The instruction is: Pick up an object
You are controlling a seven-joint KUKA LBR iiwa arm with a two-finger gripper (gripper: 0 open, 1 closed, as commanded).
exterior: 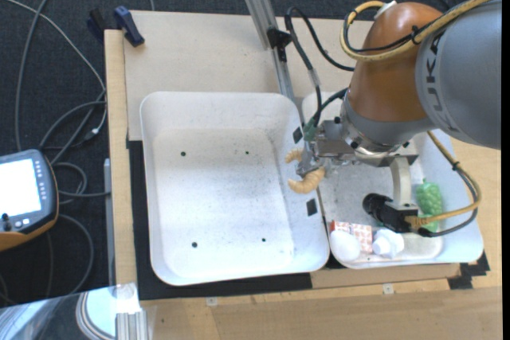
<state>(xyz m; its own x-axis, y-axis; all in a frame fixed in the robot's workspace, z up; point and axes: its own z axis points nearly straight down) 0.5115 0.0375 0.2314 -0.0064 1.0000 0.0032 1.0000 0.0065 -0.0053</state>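
Camera view, and the tan curved object (306, 182) sits at the left edge of the right bin (466, 247), just beside the left bin (159, 123). The gripper (309, 164) is right over it, touching or very nearly. Clamped on or loose? Can't tell from this angle. A small black piece (311, 207) lies just below the tan one. Along the near wall are a red-and-white packet (351, 234) and a white lump (388, 243). Further right there's a green object (430, 198).
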